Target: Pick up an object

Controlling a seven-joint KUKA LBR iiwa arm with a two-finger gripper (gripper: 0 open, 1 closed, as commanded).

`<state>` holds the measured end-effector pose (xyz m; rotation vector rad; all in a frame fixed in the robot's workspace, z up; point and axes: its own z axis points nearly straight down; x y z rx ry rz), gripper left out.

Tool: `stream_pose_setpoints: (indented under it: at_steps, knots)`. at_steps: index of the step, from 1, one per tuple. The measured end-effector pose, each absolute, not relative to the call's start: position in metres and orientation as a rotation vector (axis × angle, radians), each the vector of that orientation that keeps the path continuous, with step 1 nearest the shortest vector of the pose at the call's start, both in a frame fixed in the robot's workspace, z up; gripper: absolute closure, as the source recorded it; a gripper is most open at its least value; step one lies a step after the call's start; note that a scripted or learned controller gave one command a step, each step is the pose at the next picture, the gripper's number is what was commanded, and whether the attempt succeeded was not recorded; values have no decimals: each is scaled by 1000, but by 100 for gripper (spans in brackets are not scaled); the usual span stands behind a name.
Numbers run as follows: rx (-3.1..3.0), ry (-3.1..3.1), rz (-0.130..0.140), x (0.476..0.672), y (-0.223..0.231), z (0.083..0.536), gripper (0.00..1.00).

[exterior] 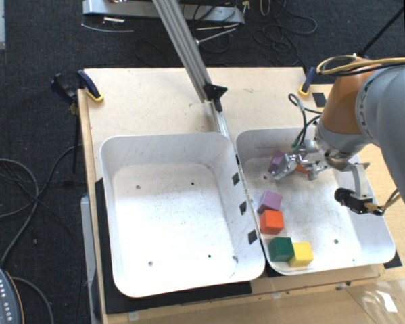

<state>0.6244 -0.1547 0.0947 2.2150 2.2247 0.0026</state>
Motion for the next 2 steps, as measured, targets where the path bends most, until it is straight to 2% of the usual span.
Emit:
stream_pose_setpoints:
  at_steps: [1,2]
  knots:
    - [2275,2240,-83,668,-140,89,0]
    - [2257,2236,-36,659,-147,90,0]
